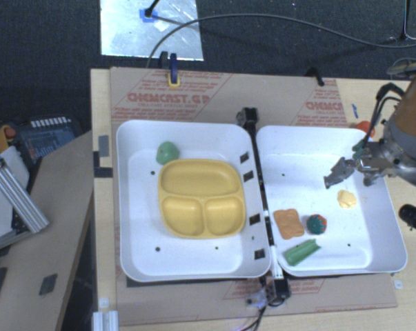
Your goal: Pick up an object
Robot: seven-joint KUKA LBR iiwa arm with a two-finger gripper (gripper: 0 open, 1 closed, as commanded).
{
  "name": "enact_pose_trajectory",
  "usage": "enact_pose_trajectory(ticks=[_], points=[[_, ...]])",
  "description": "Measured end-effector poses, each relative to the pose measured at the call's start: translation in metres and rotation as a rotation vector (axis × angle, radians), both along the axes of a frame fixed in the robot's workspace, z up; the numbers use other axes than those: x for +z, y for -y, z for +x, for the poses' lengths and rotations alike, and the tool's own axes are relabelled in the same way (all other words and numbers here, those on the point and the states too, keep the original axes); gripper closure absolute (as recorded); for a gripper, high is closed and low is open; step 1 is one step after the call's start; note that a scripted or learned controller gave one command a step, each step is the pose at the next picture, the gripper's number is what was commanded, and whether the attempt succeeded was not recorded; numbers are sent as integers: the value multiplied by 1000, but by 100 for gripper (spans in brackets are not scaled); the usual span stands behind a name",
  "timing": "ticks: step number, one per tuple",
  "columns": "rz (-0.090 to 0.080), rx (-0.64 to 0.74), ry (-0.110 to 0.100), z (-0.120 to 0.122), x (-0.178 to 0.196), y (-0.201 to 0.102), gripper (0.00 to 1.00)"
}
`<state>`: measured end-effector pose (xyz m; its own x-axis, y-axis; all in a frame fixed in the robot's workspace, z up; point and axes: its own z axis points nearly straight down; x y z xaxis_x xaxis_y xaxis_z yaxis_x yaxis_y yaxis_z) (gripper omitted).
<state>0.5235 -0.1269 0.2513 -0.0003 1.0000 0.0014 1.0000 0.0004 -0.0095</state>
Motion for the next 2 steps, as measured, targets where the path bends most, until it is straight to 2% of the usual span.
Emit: enact_pose_trajectory(ticks=[1,2], points=[[-2,3,11,2,5,0,0],[-1,1,8,10,-39,-1,0]])
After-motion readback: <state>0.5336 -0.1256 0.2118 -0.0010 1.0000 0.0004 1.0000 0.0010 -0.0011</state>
